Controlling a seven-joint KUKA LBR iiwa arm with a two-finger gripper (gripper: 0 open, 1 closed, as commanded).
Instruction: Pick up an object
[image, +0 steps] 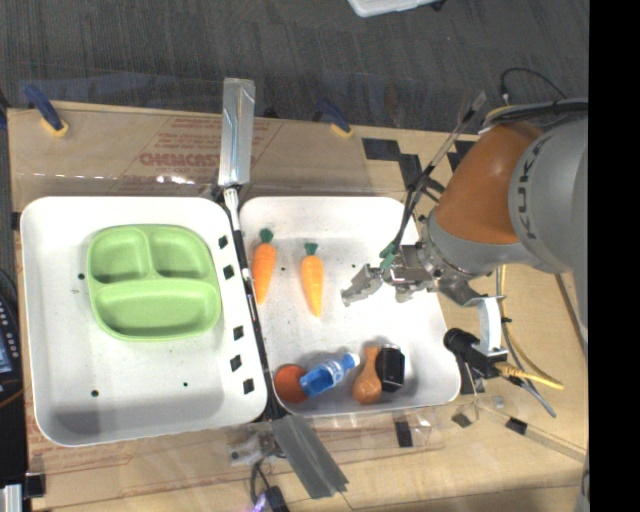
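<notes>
Two toy carrots lie in the right bin (340, 215): one (263, 270) against the left wall and one (313, 283) a little to its right. Along the front wall sit a red-orange ball (289, 382), a blue and clear bottle (328, 374), and an orange piece with a black block (378, 371). My gripper (362, 285) hangs over the right half of this bin, to the right of the second carrot, with its fingers apart and nothing between them.
The left bin (60, 330) holds a green divided plate (153, 280). A metal divider (236, 130) runs between the bins. Cables and clamps lie on the bench to the right of the bins (510, 375).
</notes>
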